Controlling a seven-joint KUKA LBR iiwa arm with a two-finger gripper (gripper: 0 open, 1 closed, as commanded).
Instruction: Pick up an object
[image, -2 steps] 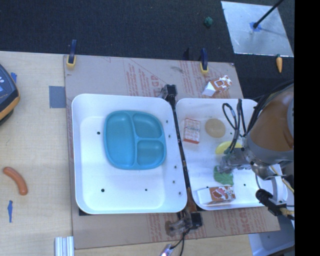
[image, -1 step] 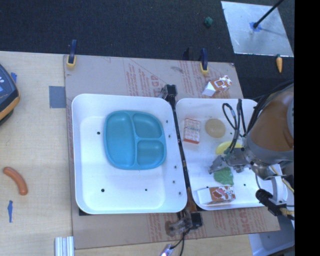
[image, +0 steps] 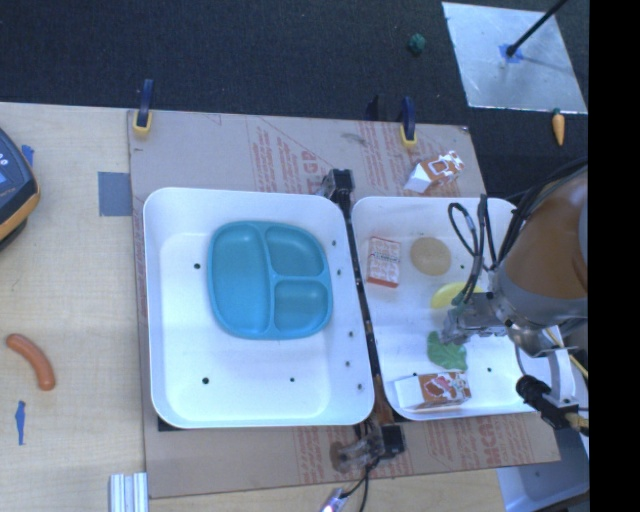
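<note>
Red carton (image: 443, 388) in right bin (image: 400, 215) (green piece (image: 446, 352) beside), blue plate (image: 270, 279) in left bin (image: 170, 300)

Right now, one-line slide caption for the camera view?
Arm's gripper low over green item in right bin; blue tray in left bin.

Bright, even light; slightly soft, perhaps overexposed whites.

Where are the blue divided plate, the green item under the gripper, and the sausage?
blue divided plate (image: 268, 279), camera view, point on its large left compartment.
green item (image: 446, 352), camera view, point on its visible middle.
sausage (image: 32, 360), camera view, point on its mid-length.
</note>
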